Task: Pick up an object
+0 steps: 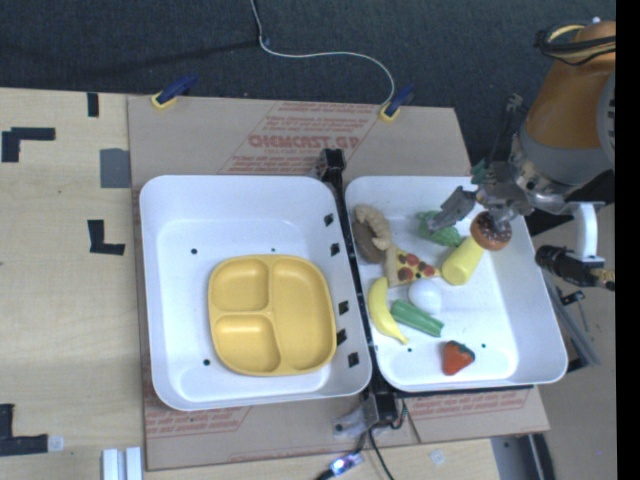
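Note:
The right bin (520, 308) holds several toy foods: a tan lumpy piece (375, 230), a pizza slice (410, 266), a white ball (425, 295), a banana (383, 311), a green cucumber (415, 319), a red strawberry (457, 357), a yellow cylinder (462, 261), a green piece (441, 234) and a brown doughnut (491, 232). My gripper (478, 211) hangs over the bin's back right part. It is just above the doughnut and the green piece. Whether it touches either one is unclear.
A yellow divided plate (270, 313) lies in the left bin (170, 228). Both bins rest on a cardboard sheet (290, 133). A black divider (345, 268) runs between the bins. A white cable (300, 53) lies behind them.

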`<state>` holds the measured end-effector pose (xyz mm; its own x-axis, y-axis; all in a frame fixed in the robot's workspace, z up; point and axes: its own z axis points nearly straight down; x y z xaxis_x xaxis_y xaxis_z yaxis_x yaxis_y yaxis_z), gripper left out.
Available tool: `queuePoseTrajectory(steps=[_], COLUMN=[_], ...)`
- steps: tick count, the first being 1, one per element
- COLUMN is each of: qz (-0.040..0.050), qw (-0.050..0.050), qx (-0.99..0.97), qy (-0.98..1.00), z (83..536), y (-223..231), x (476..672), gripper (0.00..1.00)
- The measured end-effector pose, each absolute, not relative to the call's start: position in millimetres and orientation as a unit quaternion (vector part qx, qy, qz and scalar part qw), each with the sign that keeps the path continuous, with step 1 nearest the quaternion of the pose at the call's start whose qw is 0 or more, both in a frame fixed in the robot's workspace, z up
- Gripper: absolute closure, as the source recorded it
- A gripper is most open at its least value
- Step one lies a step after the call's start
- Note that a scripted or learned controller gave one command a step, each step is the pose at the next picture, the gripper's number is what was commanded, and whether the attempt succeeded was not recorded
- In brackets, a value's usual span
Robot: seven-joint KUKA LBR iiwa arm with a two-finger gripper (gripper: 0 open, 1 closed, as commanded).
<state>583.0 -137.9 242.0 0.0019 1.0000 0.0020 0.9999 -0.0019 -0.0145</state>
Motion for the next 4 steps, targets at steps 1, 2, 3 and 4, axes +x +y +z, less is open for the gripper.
queuePoseTrajectory(steps=[1,2,3,4], qz=[0.0006,0.0019,0.0018,-0.0030], qw=[0.001,0.002,0.002,-0.012], qx=[-0.707,-0.706,-0.707,-0.706], qy=[-0.708,-0.708,-0.708,-0.708], z=[249,205,158,128], y=[-138,-132,-131,-135], x=[585.4,586.2,577.8,586.1], gripper=[0.00,0.00,0.00,0.00])
